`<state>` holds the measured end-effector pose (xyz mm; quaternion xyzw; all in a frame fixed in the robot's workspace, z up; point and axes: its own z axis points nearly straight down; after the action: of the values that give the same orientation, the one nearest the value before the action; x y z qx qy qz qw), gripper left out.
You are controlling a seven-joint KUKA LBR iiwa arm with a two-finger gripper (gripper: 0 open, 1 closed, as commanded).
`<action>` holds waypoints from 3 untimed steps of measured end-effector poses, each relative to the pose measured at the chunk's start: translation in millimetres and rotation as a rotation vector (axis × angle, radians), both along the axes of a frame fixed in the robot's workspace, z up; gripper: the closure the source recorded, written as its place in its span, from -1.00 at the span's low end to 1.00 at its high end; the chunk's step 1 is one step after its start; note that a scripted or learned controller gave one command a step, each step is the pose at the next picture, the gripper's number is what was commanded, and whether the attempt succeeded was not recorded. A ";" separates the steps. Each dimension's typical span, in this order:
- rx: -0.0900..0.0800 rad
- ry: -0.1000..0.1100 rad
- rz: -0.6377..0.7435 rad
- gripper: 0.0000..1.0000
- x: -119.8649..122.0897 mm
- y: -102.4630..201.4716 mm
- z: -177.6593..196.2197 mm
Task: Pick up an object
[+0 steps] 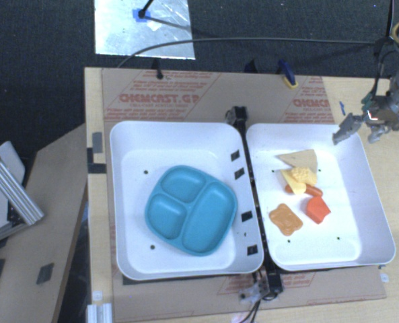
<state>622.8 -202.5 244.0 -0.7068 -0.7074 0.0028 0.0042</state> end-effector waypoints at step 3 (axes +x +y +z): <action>-0.002 -0.008 0.001 -1.00 3.3 4.0 -100.9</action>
<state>626.1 -198.5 143.0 -0.7065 -0.7077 0.0006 0.0005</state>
